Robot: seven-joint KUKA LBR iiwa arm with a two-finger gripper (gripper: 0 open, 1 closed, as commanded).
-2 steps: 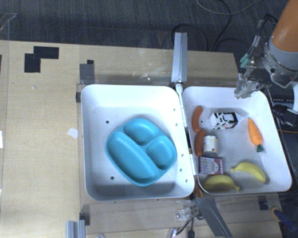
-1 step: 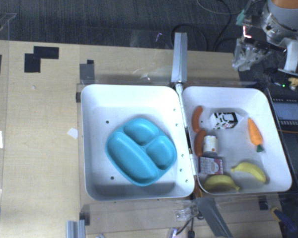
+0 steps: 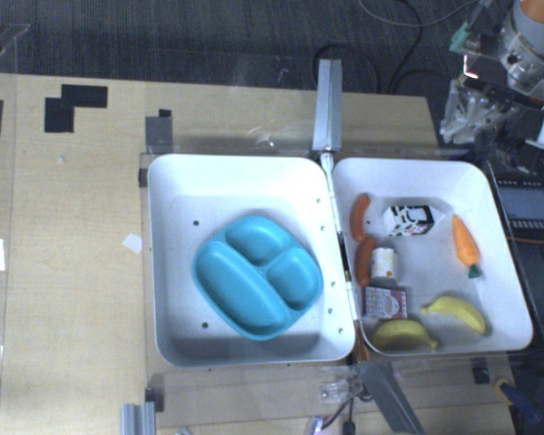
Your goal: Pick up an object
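Near corner, right bin (image 3: 517,329): two bananas, one (image 3: 403,334) against the front wall, the other (image 3: 455,313) just beside it. Risk: a claw coming down on the first may strike the wall and skid off the curved skin.
Small box (image 3: 385,302): touches the near banana, with a white can (image 3: 383,263) and a sausage (image 3: 364,257) close behind. Risk: fingers may wedge between neighbours or drag two at once (tight cluster).
Carrot (image 3: 465,245): lies apart, near the right wall. Judged the safest target.
Black-and-white item (image 3: 410,220): identity not determinable.
Second sausage (image 3: 359,215): hugs the divider; poor clearance.
Left bin (image 3: 163,243): holds a blue divided tray (image 3: 257,275), too broad for a pinch.
Claw (image 3: 467,116): beyond the right bin's far edge, over the counter (image 3: 63,243), well apart from all objects. Blurred against cables; cannot tell whether spread or pressed together.
Arm (image 3: 535,16): cut off at the frame corner.
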